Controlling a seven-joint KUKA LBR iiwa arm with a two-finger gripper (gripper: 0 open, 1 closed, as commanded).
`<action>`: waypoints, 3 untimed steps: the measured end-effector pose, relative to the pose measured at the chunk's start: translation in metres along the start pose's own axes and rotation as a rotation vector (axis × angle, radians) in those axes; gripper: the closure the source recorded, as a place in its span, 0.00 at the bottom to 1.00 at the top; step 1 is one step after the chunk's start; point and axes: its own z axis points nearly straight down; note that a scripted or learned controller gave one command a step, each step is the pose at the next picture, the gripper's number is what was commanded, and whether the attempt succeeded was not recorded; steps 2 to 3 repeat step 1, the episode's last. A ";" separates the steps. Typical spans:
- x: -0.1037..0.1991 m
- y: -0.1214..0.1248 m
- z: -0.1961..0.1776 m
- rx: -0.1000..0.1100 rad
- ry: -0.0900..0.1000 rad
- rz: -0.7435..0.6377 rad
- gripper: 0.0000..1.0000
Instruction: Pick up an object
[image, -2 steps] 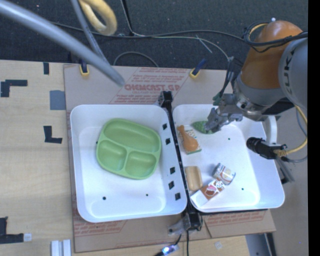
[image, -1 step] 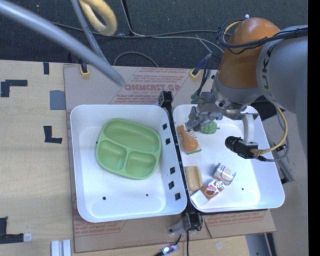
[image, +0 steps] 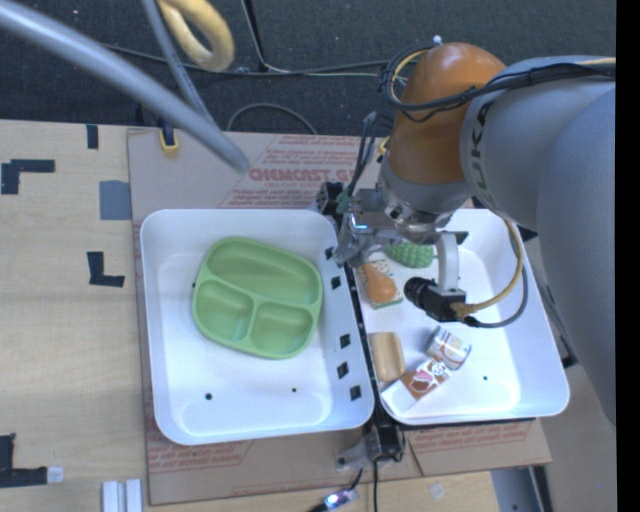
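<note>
Hovering low over right white bin (image: 520, 390), gripper (image: 372, 248) right above orange rounded toy (image: 380, 287). Claw state: can't tell, wrist blocks it. Risk: crowded spot near divider, could nudge tan bread-like block (image: 386, 357) or green bumpy object (image: 411, 253), or close off-centre and slip.

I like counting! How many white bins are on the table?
2. The left bin holds a green tray; the right bin sits beside it, partly under the arm.
</note>
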 end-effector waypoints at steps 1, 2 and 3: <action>0.048 0.003 -0.002 -0.002 0.001 -0.001 1.00; 0.048 0.003 -0.002 -0.002 0.001 -0.001 1.00; 0.048 0.003 -0.002 -0.002 0.001 -0.001 1.00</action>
